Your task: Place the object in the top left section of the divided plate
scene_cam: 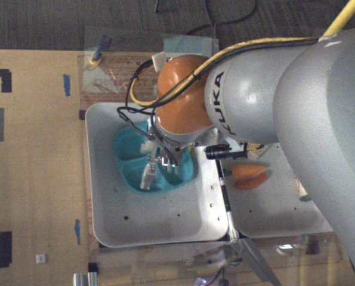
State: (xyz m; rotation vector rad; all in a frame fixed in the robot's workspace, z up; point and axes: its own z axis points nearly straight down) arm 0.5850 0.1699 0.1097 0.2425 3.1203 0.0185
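A teal divided plate (pixel 125 154) lies in the upper middle of the left white bin (pixel 111 213). My gripper (pixel 156 167) hangs directly over the plate's middle, below the orange wrist band, and covers much of the plate's right half. Whether anything sits in the gripper is hidden by the wrist and cables. An orange, carrot-like object (pixel 249 171) with a red piece under it lies in the right bin (pixel 278 219), close to its left wall and apart from the gripper.
The grey arm spans the right bin and the divider between the bins. A pale yellowish item (pixel 258 151) peeks out under the arm in the right bin. Brown bench with blue tape marks stretches to the left.
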